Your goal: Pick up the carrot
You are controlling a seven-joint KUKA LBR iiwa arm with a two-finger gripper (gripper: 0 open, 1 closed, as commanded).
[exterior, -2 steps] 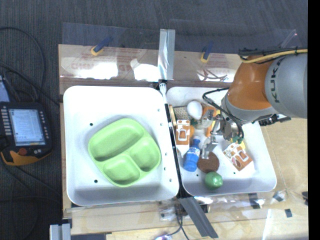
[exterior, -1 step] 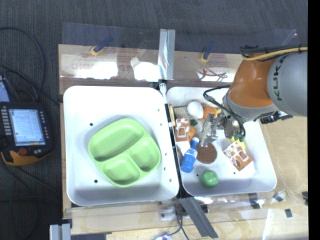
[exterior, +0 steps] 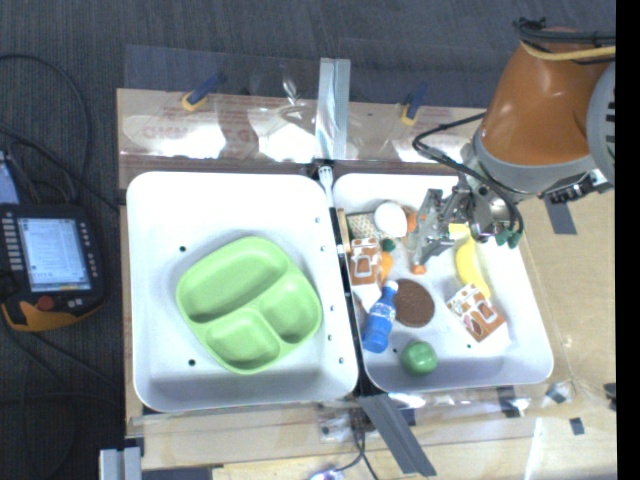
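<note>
We see the claw (exterior: pixel 428 236) low in the right bin (exterior: pixel 520 353), the carrot (exterior: pixel 419 265) just beneath its tips. Whether it stands apart or together, we cannot tell.

Wooden bench (exterior: pixel 585 298) with two white bins (exterior: pixel 160 268) (exterior: pixel 520 338) side by side

The plate (exterior: pixel 250 303) lies in the left bin (exterior: pixel 160 208).

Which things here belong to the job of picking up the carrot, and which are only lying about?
For the job:
carrot
gripper
right bin

Lying about:
banana
blue bottle
green apple
brown disc
egg
two small cartons
green tray
left bin
</note>
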